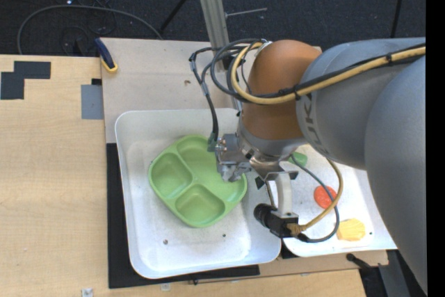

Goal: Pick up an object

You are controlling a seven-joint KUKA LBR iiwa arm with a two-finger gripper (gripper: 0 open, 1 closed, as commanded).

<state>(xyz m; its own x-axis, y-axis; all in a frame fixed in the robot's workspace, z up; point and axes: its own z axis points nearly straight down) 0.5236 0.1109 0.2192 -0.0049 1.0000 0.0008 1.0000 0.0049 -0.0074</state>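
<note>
1. A green divided plate [188, 184] lies in the left bin [174, 250], towards that bin's right half, with its molded compartments facing up.
2. The plate's long axis appears to run on a diagonal, from the upper left of the view down towards the lower right. One narrow end points at the bin's far left corner and the other at the near edge beside the divide between the bins.
3. Three compartments are visible: one at the far end, one on the left side and a larger one at the near end.
4. The gripper [233, 173] hangs under the orange band of the arm [361, 108], right at the plate's right rim and over the border between the two bins.
5. The wrist blocks the view from above, so whether the gripper is open or closed cannot be told, nor whether it touches the plate.
6. In the right bin [356, 199] lie a small orange item [323, 196], a yellow item [351, 229] near the front edge, and a green piece [300, 158] partly hidden behind the wrist.
7. On the surface [49, 170] beyond the bins rests a blue-and-yellow tool [106, 55], well apart from everything else.
</note>
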